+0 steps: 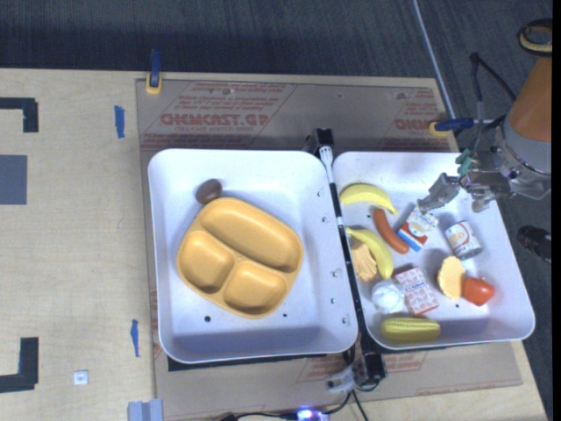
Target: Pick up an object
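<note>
The gripper (436, 198) hung over the right bin (517, 316), its spread fingers holding nothing, directly above a small red-and-white packet (415, 230). A sausage (390, 230) lay just left of the packet, a banana (366, 196) beyond it, and a small can (462, 239) to the right.

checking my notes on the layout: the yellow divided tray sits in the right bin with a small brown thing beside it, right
Not quite. The camera view shows the yellow divided tray in the left bin, not the right one. The small brown thing does lie beside it, at the tray's far edge.
</note>
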### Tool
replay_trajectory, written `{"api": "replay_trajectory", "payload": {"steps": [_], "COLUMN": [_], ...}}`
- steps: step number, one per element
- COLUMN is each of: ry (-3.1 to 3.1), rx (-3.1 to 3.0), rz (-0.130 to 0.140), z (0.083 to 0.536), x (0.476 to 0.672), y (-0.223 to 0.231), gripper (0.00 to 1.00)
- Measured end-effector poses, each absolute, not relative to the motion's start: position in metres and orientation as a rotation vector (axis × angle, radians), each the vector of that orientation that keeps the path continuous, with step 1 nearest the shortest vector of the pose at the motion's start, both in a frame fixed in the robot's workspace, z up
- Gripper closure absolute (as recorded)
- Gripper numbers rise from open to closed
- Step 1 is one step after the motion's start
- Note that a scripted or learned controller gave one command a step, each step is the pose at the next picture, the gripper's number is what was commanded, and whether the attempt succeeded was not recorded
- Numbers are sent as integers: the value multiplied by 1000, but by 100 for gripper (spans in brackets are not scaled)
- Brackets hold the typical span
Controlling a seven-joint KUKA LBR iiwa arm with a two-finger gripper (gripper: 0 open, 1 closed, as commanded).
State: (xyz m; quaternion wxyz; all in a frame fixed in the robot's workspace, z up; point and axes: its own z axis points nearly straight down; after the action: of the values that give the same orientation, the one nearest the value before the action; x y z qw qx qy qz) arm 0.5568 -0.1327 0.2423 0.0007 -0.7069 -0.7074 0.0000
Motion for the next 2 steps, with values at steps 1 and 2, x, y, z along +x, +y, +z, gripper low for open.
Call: {"api": "replay_trajectory", "payload": {"steps": [1, 2], "ry": [-2222, -2224], "rx": [-2225, -2227], "rz": [-1, -5], "z": [105, 115], "x": [488, 490], "y": [-140, -139], "gripper": [0, 100]}}
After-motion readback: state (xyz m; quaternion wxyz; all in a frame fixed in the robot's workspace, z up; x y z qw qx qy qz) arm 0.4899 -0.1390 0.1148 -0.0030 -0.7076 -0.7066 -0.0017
